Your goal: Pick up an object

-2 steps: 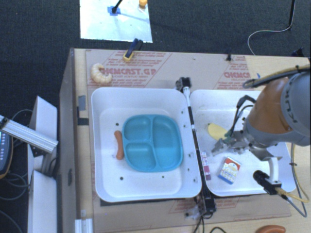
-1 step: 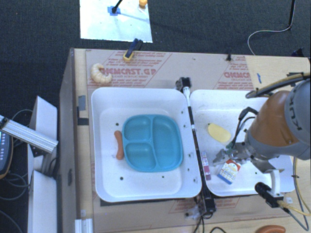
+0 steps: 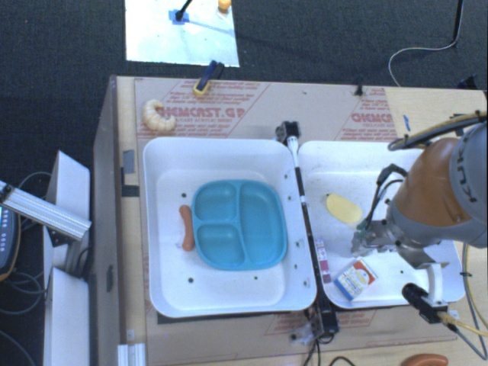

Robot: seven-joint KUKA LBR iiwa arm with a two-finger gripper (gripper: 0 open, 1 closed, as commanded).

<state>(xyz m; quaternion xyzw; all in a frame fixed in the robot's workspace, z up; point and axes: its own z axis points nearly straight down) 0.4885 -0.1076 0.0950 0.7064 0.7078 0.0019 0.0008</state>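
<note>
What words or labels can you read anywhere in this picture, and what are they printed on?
"CHEMCAST GP": red print on the brown board behind the left bin, repeated at its right end.
Small box in the right bin: print too small to read.
Strip between the bins: markings blurred.

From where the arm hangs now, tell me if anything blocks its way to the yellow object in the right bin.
Nothing visible does. The yellow object lies on bare floor of the right bin, just left of the gripper. The small box sits below, off that line.
</note>
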